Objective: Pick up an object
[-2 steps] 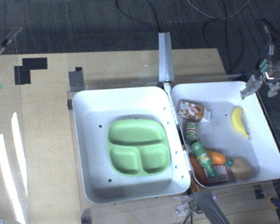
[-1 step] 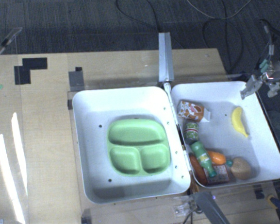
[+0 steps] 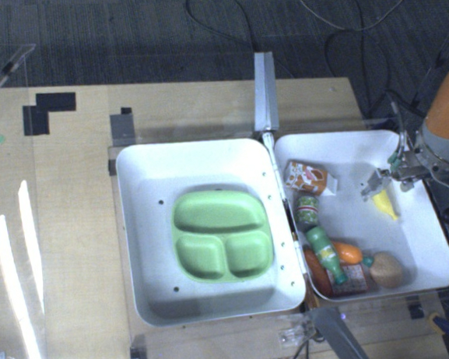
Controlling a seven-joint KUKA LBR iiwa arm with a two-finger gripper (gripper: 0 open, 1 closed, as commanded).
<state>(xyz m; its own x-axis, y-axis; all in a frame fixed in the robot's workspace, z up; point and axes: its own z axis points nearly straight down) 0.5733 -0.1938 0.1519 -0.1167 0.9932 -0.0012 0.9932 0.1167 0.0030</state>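
Nearest the camera, along the front edge of the right bin point(image 3: 443, 273), a cluster of groceries lies packed together: a green bottle point(image 3: 325, 253) on its side, an orange piece point(image 3: 350, 254) touching it, a brownish round lump point(image 3: 386, 270) just beside that, and a flat dark packet point(image 3: 354, 279) underneath. Farther back against the dividing wall sit a small green can point(image 3: 306, 208) and a red-and-white snack bag point(image 3: 306, 178). Alone in the open middle of the same bin lies a yellow wedge point(image 3: 384, 204), well apart from the pile.

Across the divider, the left bin point(image 3: 140, 245) holds a green sectioned tray point(image 3: 221, 234), and both bins rest on the tabletop point(image 3: 67, 251).

Reaching in from the right, the gripper point(image 3: 386, 173) hangs low over the right bin, just above the yellow wedge. Its fingers look spread apart, with nothing between them.

That wedge seems the likely target, and a sensible one, since it has bare floor all round. To do this well, the gripper should be centred over the wedge, turned so the fingers close across its narrow width, and lowered almost to the bin floor before closing. A small, slanted piece could easily squirt sideways if pinched off-centre.
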